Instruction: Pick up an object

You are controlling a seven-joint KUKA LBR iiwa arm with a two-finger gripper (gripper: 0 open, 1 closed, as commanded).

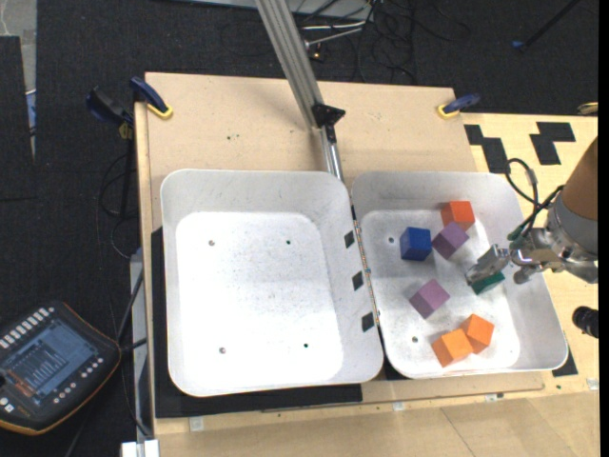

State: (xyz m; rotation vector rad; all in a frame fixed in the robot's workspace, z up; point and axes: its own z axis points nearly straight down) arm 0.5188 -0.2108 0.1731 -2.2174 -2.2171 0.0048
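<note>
My gripper (489, 268) reaches in from the right over the middle right of the right bin (542, 346). A small green block (491, 281) lies right at its tip, partly covered by it. Around it in this bin are a blue cube (415, 243), a purple cube (449, 241) and an orange cube (458, 212) toward the back. A second purple cube (429, 297) sits in the middle, and two orange cubes (451, 347) (480, 331) lie close together at the front.
The left bin (181, 255) stands beside the right one, with a shared rim between them. A slanted metal pole (295, 60) crosses the back of the bench. A teach pendant (48, 360) lies at the lower left, off the bench.
</note>
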